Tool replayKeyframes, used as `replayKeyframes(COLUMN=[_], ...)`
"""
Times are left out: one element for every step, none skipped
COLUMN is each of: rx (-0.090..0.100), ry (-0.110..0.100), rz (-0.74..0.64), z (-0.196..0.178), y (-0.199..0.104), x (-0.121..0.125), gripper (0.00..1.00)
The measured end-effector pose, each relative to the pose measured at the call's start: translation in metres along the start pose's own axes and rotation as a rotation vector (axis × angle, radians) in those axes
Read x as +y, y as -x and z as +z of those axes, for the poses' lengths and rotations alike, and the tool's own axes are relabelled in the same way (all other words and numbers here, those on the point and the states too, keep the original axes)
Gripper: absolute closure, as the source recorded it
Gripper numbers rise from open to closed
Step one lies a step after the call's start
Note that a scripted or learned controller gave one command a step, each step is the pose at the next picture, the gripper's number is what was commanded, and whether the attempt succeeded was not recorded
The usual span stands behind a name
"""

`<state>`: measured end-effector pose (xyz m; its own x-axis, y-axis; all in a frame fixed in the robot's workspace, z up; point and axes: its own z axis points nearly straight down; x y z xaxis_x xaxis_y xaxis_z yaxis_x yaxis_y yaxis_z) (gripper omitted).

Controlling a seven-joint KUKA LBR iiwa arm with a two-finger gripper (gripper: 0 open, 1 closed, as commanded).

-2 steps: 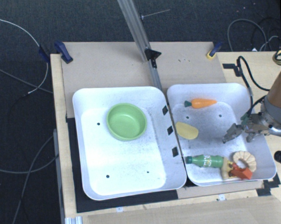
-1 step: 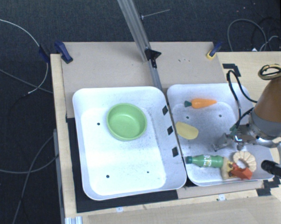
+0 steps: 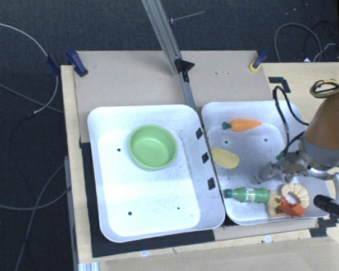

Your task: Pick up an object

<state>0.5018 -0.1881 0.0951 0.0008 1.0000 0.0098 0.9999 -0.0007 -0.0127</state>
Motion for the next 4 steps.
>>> replayKeyframes(rx=[0.000,-0.011,-0.011,-0.012], ry=[0.004,0.021,0.020,0.022], rz=[0.000,-0.002,-0.003,-0.003], z=[-0.012,-0.077,-0.123,-0.166], y=[0.000,-0.003,-0.006,-0.007], x=[0.001,-0.001,0.005,0.007], gripper=[1.00,1.00,1.00,1.00])
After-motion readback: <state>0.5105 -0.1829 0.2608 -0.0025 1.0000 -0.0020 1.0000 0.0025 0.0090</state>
